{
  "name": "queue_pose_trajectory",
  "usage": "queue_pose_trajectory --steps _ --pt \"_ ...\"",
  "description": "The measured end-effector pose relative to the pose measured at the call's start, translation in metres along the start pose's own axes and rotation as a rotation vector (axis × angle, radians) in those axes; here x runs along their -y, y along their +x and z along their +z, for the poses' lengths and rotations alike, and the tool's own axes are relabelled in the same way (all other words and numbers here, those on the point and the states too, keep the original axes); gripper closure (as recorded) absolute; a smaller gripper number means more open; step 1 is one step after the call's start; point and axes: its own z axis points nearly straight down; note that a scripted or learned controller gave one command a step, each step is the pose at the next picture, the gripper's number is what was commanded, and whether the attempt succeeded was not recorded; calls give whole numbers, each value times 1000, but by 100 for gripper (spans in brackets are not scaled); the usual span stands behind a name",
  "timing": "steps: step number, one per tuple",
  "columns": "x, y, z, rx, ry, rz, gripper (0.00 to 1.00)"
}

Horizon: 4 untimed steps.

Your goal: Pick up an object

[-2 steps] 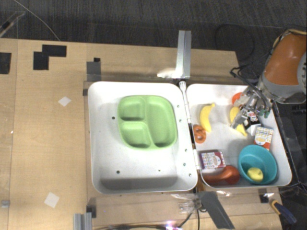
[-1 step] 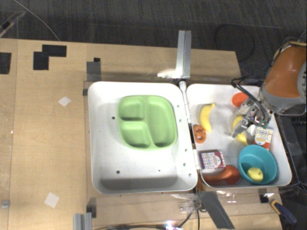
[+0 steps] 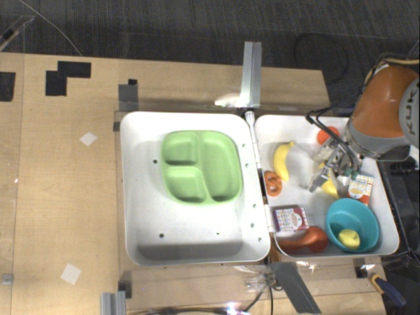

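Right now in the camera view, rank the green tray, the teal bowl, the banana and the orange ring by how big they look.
Largest to smallest:
1. green tray
2. teal bowl
3. banana
4. orange ring

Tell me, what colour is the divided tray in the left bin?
Light green, seen best in the camera view from above.
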Motion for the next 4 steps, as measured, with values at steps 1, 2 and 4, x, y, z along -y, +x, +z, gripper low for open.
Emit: queue_pose_trajectory --steps 1,2,4 --pt "-2 48 -2 2 -1 142 0" --pt "27 111 -4 7 -2 233 0" --pt "-35 68 -2 6 -3 331 0"
